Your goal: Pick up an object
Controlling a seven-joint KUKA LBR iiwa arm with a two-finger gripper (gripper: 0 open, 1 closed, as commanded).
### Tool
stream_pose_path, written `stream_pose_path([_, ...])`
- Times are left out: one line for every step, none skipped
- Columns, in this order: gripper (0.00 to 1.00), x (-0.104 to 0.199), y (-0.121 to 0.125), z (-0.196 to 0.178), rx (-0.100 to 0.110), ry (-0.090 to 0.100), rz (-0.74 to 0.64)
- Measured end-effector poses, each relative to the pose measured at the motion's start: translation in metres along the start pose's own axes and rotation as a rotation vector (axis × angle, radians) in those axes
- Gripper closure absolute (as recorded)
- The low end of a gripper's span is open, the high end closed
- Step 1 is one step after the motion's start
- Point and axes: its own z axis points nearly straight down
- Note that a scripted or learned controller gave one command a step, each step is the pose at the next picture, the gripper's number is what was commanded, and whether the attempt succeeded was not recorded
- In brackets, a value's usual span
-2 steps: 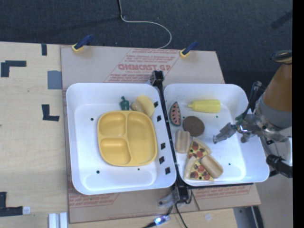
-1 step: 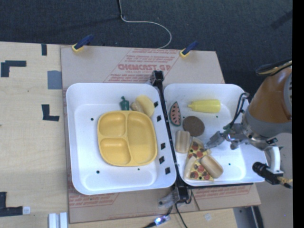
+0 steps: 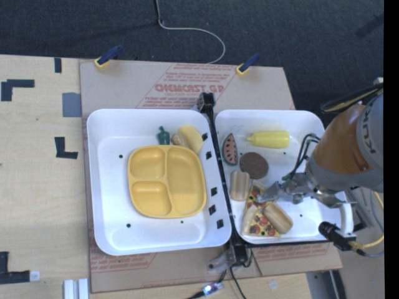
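The gripper (image 3: 269, 194) sits low in the right bin (image 3: 308, 120), its tip just beside the pizza slice (image 3: 254, 220) and hot dog (image 3: 278, 218) (likely targets, since they lie nearest); whether it grips anything, I cannot tell. The yellow plate (image 3: 167, 180) fills the left bin (image 3: 103, 167).

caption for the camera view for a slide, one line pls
KUKA arm's gripper reaches low into the right bin among toy foods, near the pizza slice and hot dog; yellow divided plate in the left bin.
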Motion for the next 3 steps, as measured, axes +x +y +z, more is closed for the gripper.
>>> stream_pose_path([1.00,0.002,0.001,-0.013,0.001,0.006,-0.003])
stream_pose_path([1.00,0.004,0.011,-0.060,-0.004,0.000,-0.003])
stream_pose_path([1.00,0.007,0.006,-0.121,-0.005,0.000,-0.003])
